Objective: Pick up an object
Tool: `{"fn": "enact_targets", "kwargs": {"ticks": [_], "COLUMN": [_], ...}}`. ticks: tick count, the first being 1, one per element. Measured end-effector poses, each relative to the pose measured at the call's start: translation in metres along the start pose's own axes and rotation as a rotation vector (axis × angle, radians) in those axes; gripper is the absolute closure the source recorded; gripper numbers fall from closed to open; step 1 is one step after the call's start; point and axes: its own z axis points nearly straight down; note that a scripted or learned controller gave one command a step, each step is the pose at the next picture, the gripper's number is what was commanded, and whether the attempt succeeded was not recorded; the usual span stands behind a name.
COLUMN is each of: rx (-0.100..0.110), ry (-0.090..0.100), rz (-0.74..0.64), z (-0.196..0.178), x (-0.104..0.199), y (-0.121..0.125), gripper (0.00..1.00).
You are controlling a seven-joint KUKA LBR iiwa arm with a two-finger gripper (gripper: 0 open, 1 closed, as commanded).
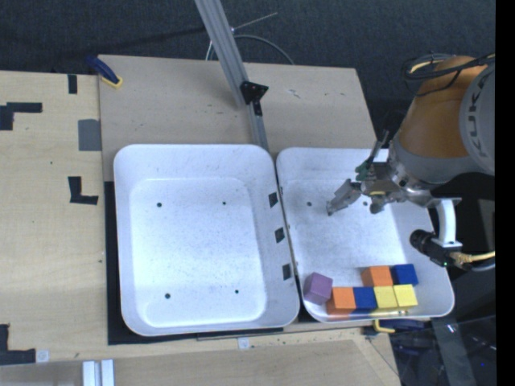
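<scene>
Nearest the camera, along the near wall of the right bin (418, 215): a cluster of small blocks, well apart from the hand. Purple block (319, 286) at the left end, tilted, close to the wall shared with the left bin (129, 215). Orange block (344, 297) just beside it, then blue block (365, 297) and two yellow blocks (386, 297) (405, 295) in a row, touching or nearly so. Behind that row: second orange block (376, 277) and second blue block (404, 274), side by side.

Hand (348, 196) over the middle of the right bin, tilted, pointing toward the left bin. Fingers spread narrowly at the tips; nothing seen between them. Whether touching the bin floor: cannot tell. Grey arm (451, 127) with orange band entering from the right, above the far right corner of the bin.

Both bins white, shallow, speckled, set side by side on a dark mat (108, 264) on the table (48, 240). Small black clips (279, 233) along the shared wall.

Grey metal rail (225, 39) slanting from the top edge down to the far corner between the bins. Thin cable (265, 43) looping behind it. Black tape marks (79, 190) on the left part of the table; blue and yellow item (105, 71) at the far left corner, too small to identify.
</scene>
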Motion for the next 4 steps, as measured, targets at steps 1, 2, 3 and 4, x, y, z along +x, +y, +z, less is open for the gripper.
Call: {"fn": "enact_targets", "kwargs": {"ticks": [1,2,3,4], "rx": [0.004,0.003,0.004,0.001], "ry": [0.0,-0.003,-0.001,-0.002], "rz": [-0.001,0.004,0.003,0.003], "z": [0.017,0.096,0.118,0.086], "x": [0.044,-0.001,0.011,0.014], "y": [-0.026,0.015,-0.006,-0.044], "gripper": [0.0,0.0,0.0,0.0]}}
